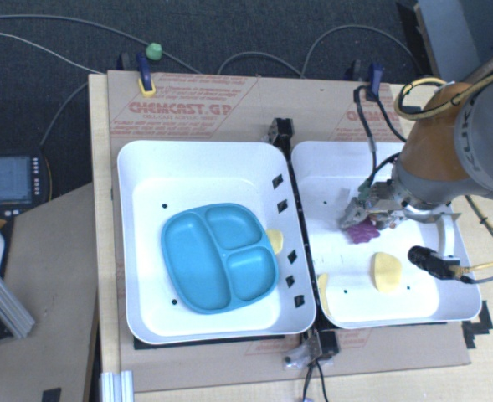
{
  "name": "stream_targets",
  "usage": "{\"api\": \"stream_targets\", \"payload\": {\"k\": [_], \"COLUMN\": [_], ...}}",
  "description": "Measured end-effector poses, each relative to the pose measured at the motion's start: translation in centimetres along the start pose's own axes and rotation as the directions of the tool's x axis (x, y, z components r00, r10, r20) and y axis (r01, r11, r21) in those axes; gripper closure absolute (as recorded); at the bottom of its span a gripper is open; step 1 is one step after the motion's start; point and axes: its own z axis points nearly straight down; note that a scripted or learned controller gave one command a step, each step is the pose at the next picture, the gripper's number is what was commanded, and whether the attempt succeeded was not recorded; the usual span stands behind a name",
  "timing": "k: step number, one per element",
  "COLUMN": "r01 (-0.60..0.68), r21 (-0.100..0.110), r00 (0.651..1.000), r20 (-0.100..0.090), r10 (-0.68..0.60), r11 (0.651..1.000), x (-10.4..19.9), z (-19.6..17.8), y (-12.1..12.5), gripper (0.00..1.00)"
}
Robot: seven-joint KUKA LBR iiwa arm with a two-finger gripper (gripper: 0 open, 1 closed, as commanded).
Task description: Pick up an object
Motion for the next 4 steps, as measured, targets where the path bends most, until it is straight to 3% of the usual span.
{"api": "stream_targets", "payload": {"k": [3,4], "r01": [0.003,0.005], "r21": [-0.008,0.003], "r00": [1.0,1.0], "r20": [0.003,0.0], "r10": [-0.003,-0.005], "r11": [1.0,1.0], "x": [-0.6,4.5], "z": [-17.1,-15.5], "y": [2.3,1.1], "gripper": [1.0,1.0]}}
